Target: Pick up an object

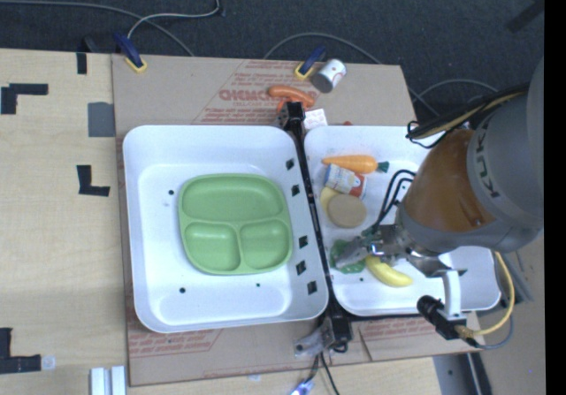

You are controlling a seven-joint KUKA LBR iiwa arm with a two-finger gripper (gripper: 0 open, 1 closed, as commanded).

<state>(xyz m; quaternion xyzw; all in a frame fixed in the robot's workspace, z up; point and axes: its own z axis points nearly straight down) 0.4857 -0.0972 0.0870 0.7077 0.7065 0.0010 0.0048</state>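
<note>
The right bin (482, 292) holds several small items: an orange carrot (350, 163) at the back, a small can (340, 179) just in front of it, a tan round cookie (348, 211), a green leafy piece (347, 256) and a yellow banana (389, 273) near the front. My gripper (378, 247) is low in this bin, right above the banana and beside the green piece. The arm's bulky wrist covers most of it, so the finger gap is hidden.
The left bin (150, 208) carries a green divided plate (235, 222). Black clips (305, 234) line the wall between the bins. Behind the bins lie an orange-handled tool (292, 94), a grey roll (329, 75) and cables.
</note>
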